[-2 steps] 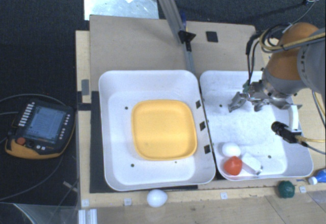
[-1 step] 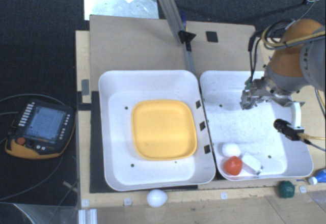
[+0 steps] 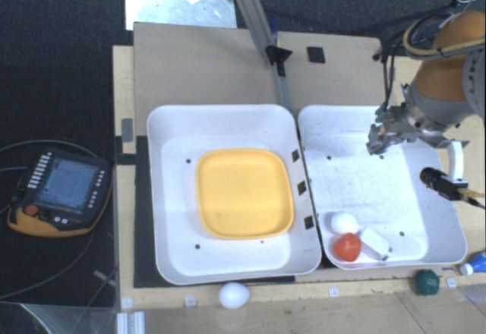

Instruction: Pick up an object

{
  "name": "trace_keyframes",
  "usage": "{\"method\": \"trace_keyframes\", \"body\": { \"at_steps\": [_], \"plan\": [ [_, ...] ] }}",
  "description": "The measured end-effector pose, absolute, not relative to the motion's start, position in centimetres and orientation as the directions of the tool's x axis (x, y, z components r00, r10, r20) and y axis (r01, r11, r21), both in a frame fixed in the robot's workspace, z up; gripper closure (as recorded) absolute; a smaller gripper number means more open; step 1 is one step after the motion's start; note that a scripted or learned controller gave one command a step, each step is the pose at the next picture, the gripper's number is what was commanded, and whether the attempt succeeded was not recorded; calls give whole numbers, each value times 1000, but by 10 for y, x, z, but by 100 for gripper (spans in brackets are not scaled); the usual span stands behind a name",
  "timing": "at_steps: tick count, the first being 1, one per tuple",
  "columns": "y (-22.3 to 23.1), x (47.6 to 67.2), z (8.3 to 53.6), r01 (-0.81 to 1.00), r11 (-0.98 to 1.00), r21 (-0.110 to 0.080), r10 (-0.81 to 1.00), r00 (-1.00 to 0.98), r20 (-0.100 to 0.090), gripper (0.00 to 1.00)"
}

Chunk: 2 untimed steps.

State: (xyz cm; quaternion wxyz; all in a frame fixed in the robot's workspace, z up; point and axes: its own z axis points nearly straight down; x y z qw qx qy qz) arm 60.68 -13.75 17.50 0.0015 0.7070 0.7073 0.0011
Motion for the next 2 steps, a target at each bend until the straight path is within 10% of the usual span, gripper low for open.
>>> {"method": "trace_keyframes", "body": {
  "at_steps": [2],
  "plan": [
    [-137, 612, 271, 1000, 1, 6, 1000, -1, -1, 100]
  ]
}}
